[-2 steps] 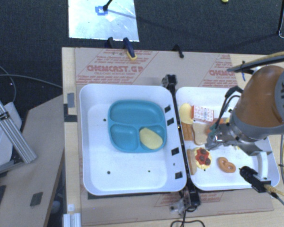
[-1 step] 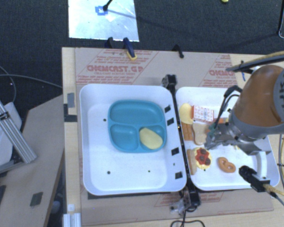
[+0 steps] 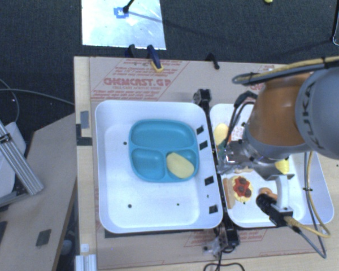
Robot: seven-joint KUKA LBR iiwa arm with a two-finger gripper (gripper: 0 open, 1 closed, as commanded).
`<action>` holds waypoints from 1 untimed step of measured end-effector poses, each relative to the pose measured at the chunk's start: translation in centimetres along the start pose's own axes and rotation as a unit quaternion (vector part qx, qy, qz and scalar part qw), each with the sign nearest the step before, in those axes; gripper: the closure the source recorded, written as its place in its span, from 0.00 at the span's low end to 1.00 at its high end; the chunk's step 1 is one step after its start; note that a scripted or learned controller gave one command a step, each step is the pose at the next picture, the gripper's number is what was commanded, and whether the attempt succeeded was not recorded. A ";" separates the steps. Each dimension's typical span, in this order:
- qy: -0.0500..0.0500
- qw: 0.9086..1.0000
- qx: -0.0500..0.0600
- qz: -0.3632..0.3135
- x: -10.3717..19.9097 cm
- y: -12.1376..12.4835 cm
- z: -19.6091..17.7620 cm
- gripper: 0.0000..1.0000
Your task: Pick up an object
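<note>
Grey and bulky, the arm (image 3: 305,114) with its orange band filled the right side of the view, closest to the camera, hanging over the right bin (image 3: 322,205). Its wrist hid most of that bin. The hand (image 3: 237,154) sat low at the bin's left side, near the divider between the two bins, but the arm's body covered it, so whether it was open or closed could not be told, and nothing could be seen in its grip.

Several small objects lay in the right bin: a yellow piece (image 3: 221,132) near the upper left corner just beside the hand, a flat piece with red and dark spots (image 3: 241,188) toward the front, an orange-brown lump (image 3: 266,193) just right of it, and a bit of yellow (image 3: 282,166) peeking out under the wrist.

Over in the left bin (image 3: 116,208) rested a blue compartment tray (image 3: 163,150), and a pale yellow oval object (image 3: 180,165) lay in its lower right compartment. Both bins sat on the bench (image 3: 51,151).
</note>
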State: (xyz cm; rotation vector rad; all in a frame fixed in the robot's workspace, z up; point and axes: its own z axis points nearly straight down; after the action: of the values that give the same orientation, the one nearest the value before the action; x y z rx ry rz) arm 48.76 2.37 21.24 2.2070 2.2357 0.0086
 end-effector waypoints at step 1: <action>0.000 1.000 -0.005 0.001 4.5 0.6 -12.3 0.00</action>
State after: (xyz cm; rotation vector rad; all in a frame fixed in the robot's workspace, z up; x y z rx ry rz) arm 49.30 6.85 33.51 2.2035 2.2290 0.0213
